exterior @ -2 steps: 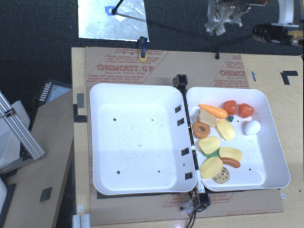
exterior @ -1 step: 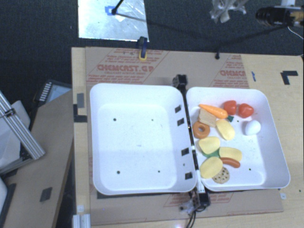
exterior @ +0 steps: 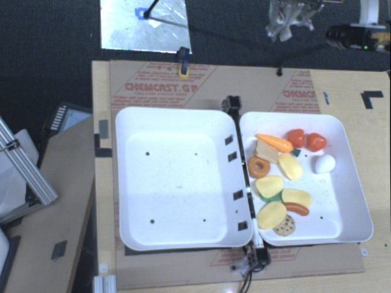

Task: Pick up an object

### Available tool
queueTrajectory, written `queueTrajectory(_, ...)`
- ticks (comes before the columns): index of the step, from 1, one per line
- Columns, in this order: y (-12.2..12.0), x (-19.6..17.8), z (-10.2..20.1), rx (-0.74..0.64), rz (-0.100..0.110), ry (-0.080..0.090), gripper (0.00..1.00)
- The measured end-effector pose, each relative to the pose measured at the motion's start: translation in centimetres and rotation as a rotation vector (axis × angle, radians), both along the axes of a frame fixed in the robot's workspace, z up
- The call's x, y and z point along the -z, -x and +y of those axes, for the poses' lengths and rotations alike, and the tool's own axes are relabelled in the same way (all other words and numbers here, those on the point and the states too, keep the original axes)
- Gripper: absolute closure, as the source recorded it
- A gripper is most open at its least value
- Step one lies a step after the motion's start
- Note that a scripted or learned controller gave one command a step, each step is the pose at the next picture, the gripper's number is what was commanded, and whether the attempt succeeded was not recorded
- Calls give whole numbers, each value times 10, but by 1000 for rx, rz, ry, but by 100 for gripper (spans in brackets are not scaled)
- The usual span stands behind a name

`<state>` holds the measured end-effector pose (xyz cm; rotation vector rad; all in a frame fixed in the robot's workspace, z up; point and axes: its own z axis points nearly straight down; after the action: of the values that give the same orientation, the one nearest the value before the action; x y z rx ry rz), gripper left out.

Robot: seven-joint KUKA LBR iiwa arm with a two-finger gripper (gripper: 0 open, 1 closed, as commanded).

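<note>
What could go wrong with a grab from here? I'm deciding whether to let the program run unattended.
1. The toy foods in the right bin are packed tight: the carrot lies against the cheese wedge, so the fingers may catch two items or none.
2. The white egg is round and may roll away.
3. The gripper hangs beyond the bench, a long way from the pile.

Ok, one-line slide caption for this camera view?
Gripper raised beyond the bench; toy food clustered in the right bin, beside the left bin.
</note>
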<state>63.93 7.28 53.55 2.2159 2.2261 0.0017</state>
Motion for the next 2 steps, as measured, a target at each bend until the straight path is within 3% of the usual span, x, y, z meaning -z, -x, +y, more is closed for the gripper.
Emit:
queueTrajectory(1, -30, 0, -16, 5, -3, 2, 100)
queueTrajectory(2, 61, 10, 29, -5, 2, -2, 100)
